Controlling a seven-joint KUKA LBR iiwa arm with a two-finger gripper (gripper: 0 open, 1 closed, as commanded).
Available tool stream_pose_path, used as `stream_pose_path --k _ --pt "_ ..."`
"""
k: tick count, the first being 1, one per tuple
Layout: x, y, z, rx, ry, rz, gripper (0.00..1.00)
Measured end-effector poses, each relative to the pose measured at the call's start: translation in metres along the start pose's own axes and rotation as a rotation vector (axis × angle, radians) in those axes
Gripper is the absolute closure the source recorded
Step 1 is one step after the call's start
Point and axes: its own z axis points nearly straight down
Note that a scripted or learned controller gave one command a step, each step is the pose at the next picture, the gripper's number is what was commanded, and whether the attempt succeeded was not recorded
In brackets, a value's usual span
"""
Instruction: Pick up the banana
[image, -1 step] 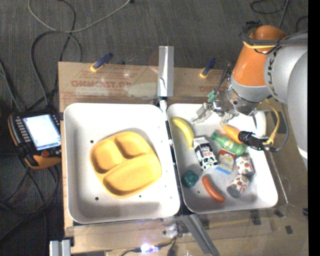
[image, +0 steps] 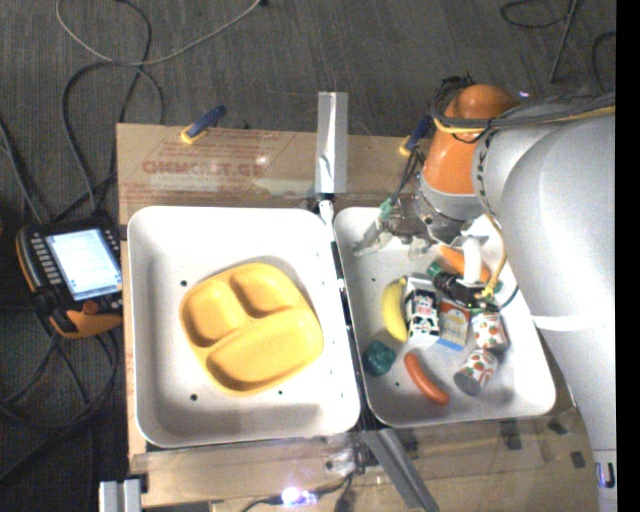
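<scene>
The banana (image: 395, 310) lies near the left edge of the right bin (image: 520, 405), beside a carton (image: 424, 317). The gripper (image: 400, 225) hovers over the bin's far-left corner; its state is seemingly unreadable here.

2 shallow white bins sit side by side on the surface. The left bin (image: 150, 300) holds a yellow 3-compartment tray (image: 252, 325), lying near its middle. In the right bin (image: 530, 390) lie a small teal object (image: 379, 357), a red-orange sausage-shaped toy (image: 426, 378), a small black-and-white carton (image: 424, 316) and 2 patterned cans (image: 478, 368). A handheld pendant with a lit screen (image: 75, 262) rests left of the bins, with black cables (image: 100, 60) trailing on the floor.
</scene>
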Motion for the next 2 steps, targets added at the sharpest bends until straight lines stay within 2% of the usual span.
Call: stream_pose_path --k 1,2 --pt "0.0 0.0 0.0 0.0 0.0 0.0 0.0" --pt "0.0 -0.059 -0.001 -0.001 0.001 -0.113 0.0"
